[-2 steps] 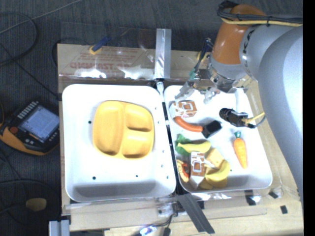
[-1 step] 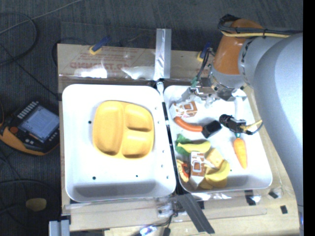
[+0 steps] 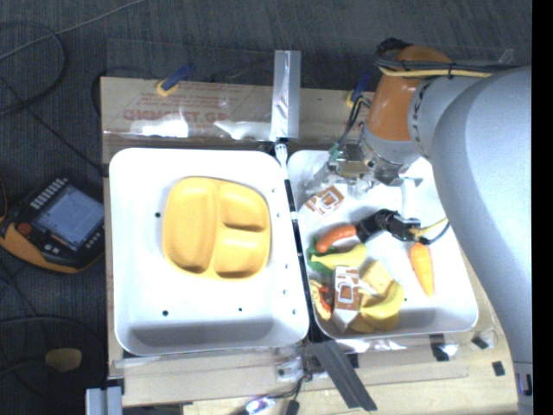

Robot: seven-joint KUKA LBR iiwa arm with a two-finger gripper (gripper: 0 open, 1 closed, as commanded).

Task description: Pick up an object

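Gripper (image 3: 350,164) hovers at the right bin's (image 3: 458,316) far edge, grip state unclear, small printed packet (image 3: 326,201) just below-left of it.

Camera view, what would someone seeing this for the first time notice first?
The big yellow divided tray lies alone in the left bin. The right bin holds a heap of toy food: a carrot near its right side, a red pepper in the middle and a banana toward the front. The grey arm with its orange band looms in from the right over the right bin's back end.
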